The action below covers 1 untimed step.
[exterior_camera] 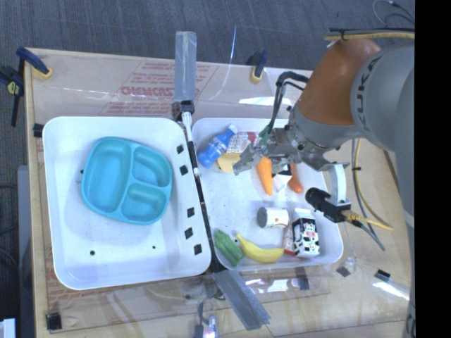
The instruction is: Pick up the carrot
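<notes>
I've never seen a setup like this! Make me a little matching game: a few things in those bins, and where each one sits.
Things:
1. blue tray
2. banana
3. carrot
4. blue bottle

Places:
A. near front edge of the right bin
B. far left corner of the right bin
C. alone in the left bin
D. middle of the right bin, under the gripper

Pairs: 1-C, 2-A, 3-D, 4-B

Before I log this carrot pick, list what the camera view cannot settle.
- Gripper: the fingers sit under the wrist beside the carrot; open or shut cannot be told, nor whether it has the carrot.
- A second orange item: the arm covers its upper end, so what it is stays unclear.
- Blue bottle: label too small to read.
- Small can: print too small to read.
</notes>
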{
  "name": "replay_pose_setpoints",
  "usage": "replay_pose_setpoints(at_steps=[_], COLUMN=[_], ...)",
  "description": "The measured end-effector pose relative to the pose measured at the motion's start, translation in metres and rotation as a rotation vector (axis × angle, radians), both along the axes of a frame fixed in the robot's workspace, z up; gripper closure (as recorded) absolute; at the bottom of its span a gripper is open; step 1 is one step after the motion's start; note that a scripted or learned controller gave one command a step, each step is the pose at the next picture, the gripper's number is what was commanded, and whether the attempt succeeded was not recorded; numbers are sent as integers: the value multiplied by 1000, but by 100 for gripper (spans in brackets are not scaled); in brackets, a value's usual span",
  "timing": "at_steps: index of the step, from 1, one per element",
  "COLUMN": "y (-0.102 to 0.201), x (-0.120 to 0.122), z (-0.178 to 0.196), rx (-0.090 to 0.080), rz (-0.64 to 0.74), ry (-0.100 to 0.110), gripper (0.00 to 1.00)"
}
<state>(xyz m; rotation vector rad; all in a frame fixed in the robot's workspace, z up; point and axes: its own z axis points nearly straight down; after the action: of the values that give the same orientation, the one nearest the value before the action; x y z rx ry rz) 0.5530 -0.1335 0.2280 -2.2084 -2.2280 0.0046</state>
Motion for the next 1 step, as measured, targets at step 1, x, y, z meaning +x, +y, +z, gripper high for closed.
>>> replay_pose_setpoints(at_steps=[1], y=[-53], x=[5], z=[-137], rx=[-1], rz=[-194], ry=[-1], gripper=[0])
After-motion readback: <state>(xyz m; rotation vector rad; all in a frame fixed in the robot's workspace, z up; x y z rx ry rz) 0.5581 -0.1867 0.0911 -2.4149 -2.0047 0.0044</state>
